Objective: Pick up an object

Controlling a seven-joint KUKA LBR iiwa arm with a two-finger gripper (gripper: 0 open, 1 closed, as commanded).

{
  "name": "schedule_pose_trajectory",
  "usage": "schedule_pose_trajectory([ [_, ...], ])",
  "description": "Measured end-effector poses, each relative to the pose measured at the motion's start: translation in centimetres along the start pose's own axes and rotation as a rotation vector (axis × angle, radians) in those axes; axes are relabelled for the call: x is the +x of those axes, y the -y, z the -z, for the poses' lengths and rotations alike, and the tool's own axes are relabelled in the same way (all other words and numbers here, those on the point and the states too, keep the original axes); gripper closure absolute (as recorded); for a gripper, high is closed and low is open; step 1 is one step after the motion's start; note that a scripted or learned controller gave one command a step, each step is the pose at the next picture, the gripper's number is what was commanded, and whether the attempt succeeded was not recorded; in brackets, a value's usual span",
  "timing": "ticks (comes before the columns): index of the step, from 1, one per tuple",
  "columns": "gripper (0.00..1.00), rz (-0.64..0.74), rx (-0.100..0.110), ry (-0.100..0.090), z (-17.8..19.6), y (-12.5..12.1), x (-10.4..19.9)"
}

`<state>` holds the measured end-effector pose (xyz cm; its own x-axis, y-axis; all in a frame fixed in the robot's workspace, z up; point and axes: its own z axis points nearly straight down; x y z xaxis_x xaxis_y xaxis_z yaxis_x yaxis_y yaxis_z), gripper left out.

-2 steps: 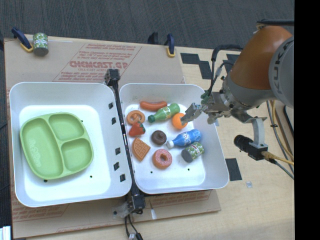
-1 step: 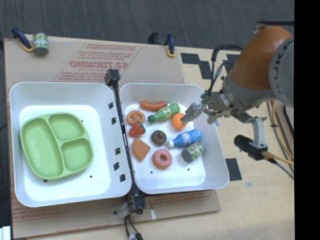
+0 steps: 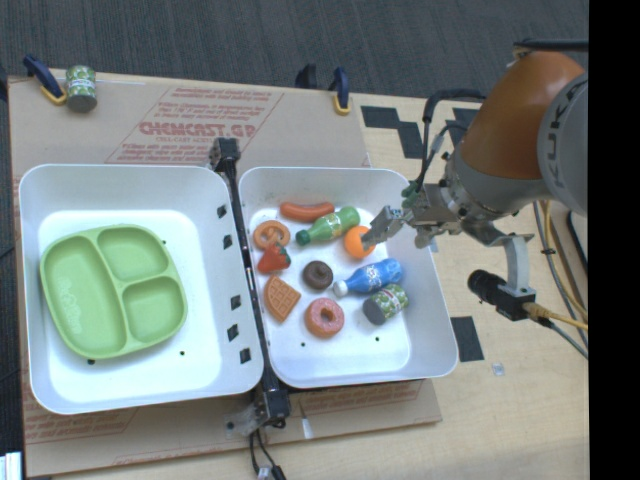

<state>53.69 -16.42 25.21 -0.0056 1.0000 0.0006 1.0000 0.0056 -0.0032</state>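
The right bin (image 3: 432, 328) holds several toy foods: a red sausage (image 3: 306, 209), a green bottle (image 3: 328, 226), an orange fruit (image 3: 357, 243), a blue bottle (image 3: 370, 276) and a grey-green can (image 3: 384, 304). Further left lie a round orange slice (image 3: 270, 234), a strawberry (image 3: 274, 259), a chocolate donut (image 3: 318, 274), a waffle (image 3: 282, 297) and a pink donut (image 3: 324, 317). My gripper (image 3: 383, 227) hangs over the bin's upper right part, just right of the orange fruit and above the blue bottle. Nothing shows as held in it.
The left bin (image 3: 205, 358) carries a green divided plate (image 3: 113, 288). A black hinge strip (image 3: 240, 268) runs between the bins. Cardboard (image 3: 200, 118) lies behind them, with blue clamps (image 3: 341, 90) and a small green jar (image 3: 81, 86) at the back.
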Motion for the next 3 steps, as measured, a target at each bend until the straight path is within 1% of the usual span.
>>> schedule_pose_trajectory([
  [3,0.0,0.0,0.0,0.0,0.0,0.0,0.0],
])
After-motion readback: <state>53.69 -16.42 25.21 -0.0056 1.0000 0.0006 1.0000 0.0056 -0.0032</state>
